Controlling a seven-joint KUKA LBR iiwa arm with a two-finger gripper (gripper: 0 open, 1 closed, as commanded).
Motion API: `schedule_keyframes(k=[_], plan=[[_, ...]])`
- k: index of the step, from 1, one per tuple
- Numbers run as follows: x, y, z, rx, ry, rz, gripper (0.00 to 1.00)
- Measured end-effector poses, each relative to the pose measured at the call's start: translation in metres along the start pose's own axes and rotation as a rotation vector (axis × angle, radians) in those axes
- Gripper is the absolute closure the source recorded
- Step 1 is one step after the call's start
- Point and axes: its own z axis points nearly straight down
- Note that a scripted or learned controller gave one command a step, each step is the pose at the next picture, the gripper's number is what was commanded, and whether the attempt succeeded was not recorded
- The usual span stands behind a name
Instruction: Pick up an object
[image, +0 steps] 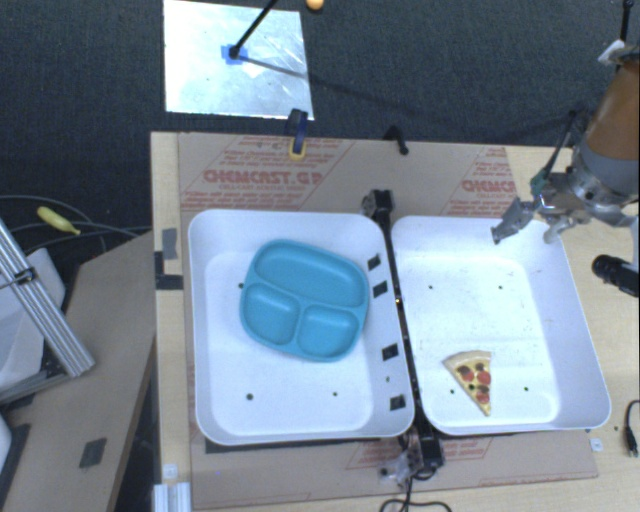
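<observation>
Two white bins sit side by side: the left bin holds one blue divided plate; the right bin holds one pizza slice near its front, a yellow wedge with red toppings; the gripper hangs above the right bin's far edge, well apart from the slice, fingers spread, holding nothing

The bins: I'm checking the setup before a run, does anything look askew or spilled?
Nothing spilled. The blue divided tray sits turned at an angle in the left bin; the pizza slice lies flat in the right bin.
</observation>
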Motion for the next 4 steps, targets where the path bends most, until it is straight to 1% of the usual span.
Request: schedule_keyframes(k=[1,2,3,4], plan=[[0.052,0.040,-0.072,-0.010,0.000,-0.008,0.00],[0.133,0.037,-0.004,0.005,0.004,-0.008,0.00],[0.229,0.036,0.033,0.004,0.005,-0.010,0.00],[0.308,-0.013,-0.044,-0.004,0.005,-0.009,0.00]])
